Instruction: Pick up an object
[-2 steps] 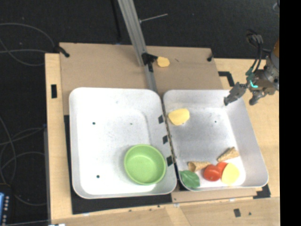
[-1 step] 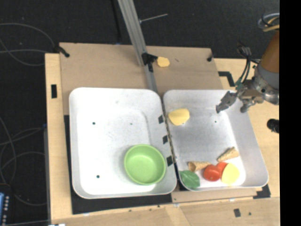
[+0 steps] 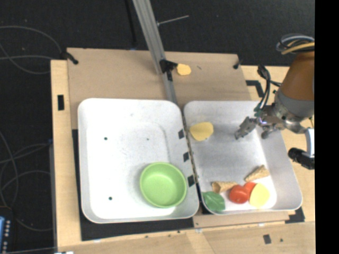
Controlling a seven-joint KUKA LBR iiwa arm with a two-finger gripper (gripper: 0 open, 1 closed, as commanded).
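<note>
We are looking across the right bin (image 3: 275, 157), where our pincer (image 3: 257, 127) is hovering spread open and holding nothing, toward the pale yellow piece (image 3: 202, 131) lying alone by the divider, seemingly light, smooth, best pinched across its width.

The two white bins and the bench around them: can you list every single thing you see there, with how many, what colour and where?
left bin: 1, white, left half of the bench
right bin: 1, white, right beside the left bin
bowl: 1, light green, near corner of the left bin
pale yellow lump: 1, far left part of the right bin
tan wedges: 2, near part of the right bin
red piece: 1, near edge of the right bin
yellow round piece: 1, right next to the red piece
green piece: 1, near left corner of the right bin
small yellow piece: 1, on the bench behind the bins
metal pole: 1, grey, behind the bins
arm: 1, grey with orange band, right side
gripper: 1, over the right bin's far right part
</note>
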